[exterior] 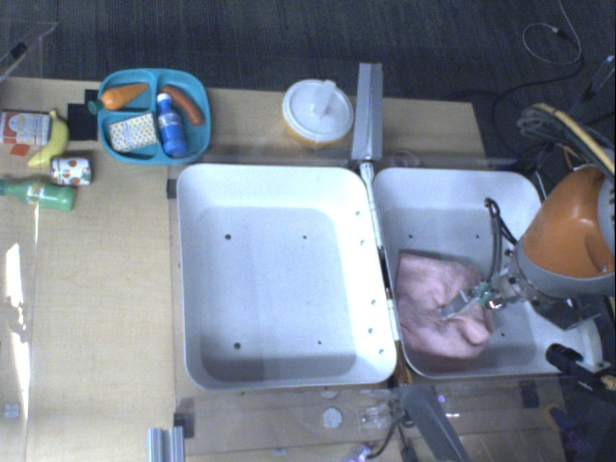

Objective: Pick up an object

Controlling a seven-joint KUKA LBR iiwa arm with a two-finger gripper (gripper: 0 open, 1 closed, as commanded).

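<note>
Orange-banded arm (570, 229), cut off at frame right, lowers its gripper (469, 301) onto a crumpled pink cloth (438, 304) in the right bin (452, 195), lower centre-right. Finger state cannot be determined against the folds. Left bin (279, 277) adjoins.

2 white bins (192, 258). 1 pink cloth (433, 301), 1 blue tray (197, 99), 1 lidded cup (318, 112). 1 banana (53, 141), 1 green bottle (40, 195), 1 sm. can (71, 170)
</note>
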